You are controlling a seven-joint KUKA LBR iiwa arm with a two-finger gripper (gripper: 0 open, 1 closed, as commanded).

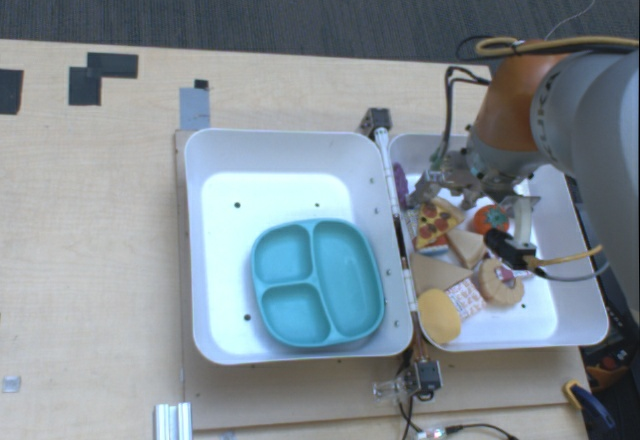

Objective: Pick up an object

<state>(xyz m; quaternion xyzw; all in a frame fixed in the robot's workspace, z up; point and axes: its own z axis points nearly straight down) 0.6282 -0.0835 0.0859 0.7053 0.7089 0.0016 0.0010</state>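
The right bin (575, 323) holds several toy foods. A pizza slice (433, 225) lies near its left wall, with a red round piece (490, 219) to its right. A tan wedge (466, 248) sits below them, beside a round tan piece with pink on it (501, 285). A striped packet (465, 296) and a yellow ball-like item (438, 315) rest near the front. My gripper (476, 194) hangs low over the back of this pile, between the pizza slice and the red piece. The gripper body hides what lies directly beneath it.
The left bin (225, 228) holds a teal divided plate (318, 280) in its front half. A thin purple item (400, 185) lies along the wall between the bins. A yellow cable (570, 255) runs from the arm across the right bin.
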